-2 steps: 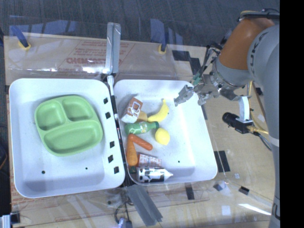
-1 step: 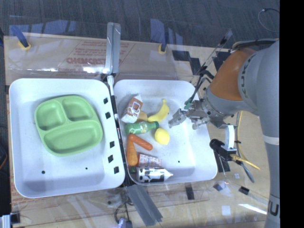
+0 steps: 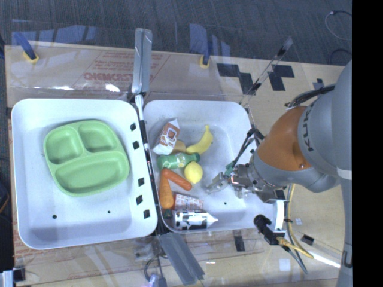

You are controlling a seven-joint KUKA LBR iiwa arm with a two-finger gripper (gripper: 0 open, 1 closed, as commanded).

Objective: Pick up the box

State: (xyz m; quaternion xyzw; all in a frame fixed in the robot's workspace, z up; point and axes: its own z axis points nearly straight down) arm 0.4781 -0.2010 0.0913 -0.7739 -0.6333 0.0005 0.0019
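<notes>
Pincer (image 3: 216,183): finger state cannot be told. The box (image 3: 168,136) lies well left of and above it, beside the banana (image 3: 201,141). Judged light, stiff cardboard; grip across narrow sides.

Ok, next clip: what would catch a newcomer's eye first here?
Probably the green divided plate lying alone in the left bin. Next, the cluster of toy food along the right bin's left side: banana, lemon, carrot, small box. The grey-and-orange arm reaches into that bin's right part.
</notes>
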